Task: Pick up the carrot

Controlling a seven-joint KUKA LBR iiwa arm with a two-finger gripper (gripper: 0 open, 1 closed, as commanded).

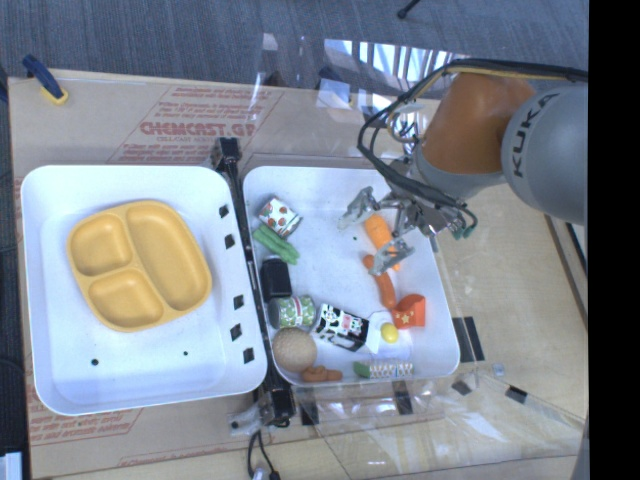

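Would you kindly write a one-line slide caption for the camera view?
KUKA arm's gripper reaches over the carrot in the cluttered right bin; a yellow divided plate sits in the left bin.

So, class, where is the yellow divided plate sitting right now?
The yellow divided plate lies flat in the left white bin, towards its upper middle, across the black divider from the right bin with the food items.

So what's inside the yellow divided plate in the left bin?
The yellow divided plate sits in the left bin with three bare compartments and no items in them. The bin floor under the plate is covered.
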